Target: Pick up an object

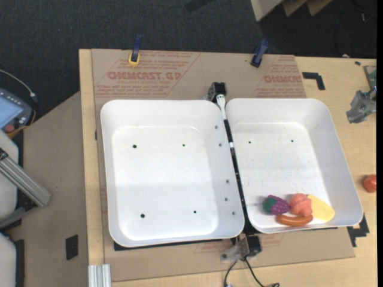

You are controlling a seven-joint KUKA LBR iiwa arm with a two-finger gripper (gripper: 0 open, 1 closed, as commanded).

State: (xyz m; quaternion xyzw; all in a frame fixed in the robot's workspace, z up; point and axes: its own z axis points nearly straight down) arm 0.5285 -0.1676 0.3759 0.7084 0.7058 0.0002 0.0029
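Nothing is picked yet: the purple plastic grape bunch [276,205], orange-red toy fruit [301,204], yellow wedge [322,210] and orange sausage-shaped piece [294,220] lie clustered in the right white bin [287,109]. I cannot tell my claw's state.

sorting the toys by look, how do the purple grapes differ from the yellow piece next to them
The purple grapes are bumpy, dark and leftmost in the cluster; the yellow piece is smooth, pale and rightmost. Both lie in the right bin, near its front edge.

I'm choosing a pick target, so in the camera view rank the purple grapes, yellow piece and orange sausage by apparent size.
1. Orange sausage, longest.
2. Yellow piece, partly hidden, so unsure against the sausage.
3. Purple grapes, smallest.
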